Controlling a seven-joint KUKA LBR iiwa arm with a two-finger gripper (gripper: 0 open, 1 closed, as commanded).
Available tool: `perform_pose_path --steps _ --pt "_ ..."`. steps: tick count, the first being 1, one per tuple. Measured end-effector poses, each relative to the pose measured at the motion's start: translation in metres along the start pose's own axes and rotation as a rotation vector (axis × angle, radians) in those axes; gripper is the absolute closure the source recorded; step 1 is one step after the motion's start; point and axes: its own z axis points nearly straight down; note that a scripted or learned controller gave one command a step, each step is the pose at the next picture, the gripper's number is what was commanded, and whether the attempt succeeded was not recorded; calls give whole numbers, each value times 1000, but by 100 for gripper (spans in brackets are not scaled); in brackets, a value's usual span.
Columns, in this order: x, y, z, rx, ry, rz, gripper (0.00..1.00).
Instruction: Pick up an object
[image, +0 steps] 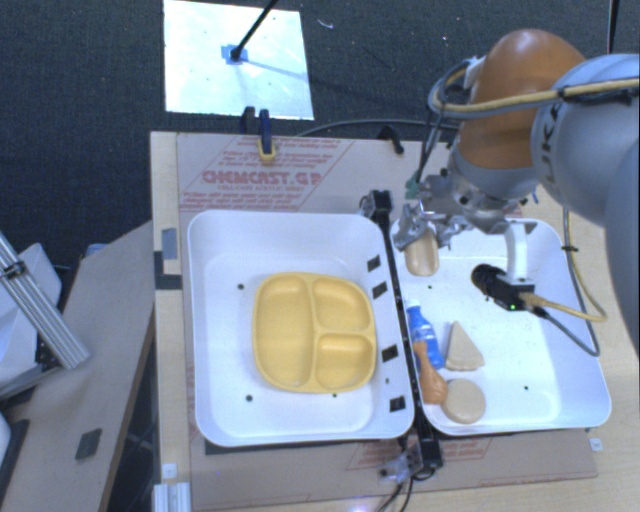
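Note:
My gripper (424, 232) hangs over the far left part of the right bin (560, 400). A tan oblong piece (421, 258) sticks out below it, its upper end between the two metal fingers (404, 231), which are shut on it. Other objects lie along the right bin's left side: a blue bottle (419, 326), an orange carrot-like piece (431, 377), a tan wedge (462, 348) and a round tan disc (464, 401).
The left bin (215, 260) holds a yellow divided plate (314, 332). A black divider rail (392, 300) runs between the bins. The arm's grey and orange body (530, 90) looms over the right bin's far edge.

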Motion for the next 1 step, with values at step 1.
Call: perform_pose_path --steps 1 --pt "50 -22 1 1 1 -2 100"
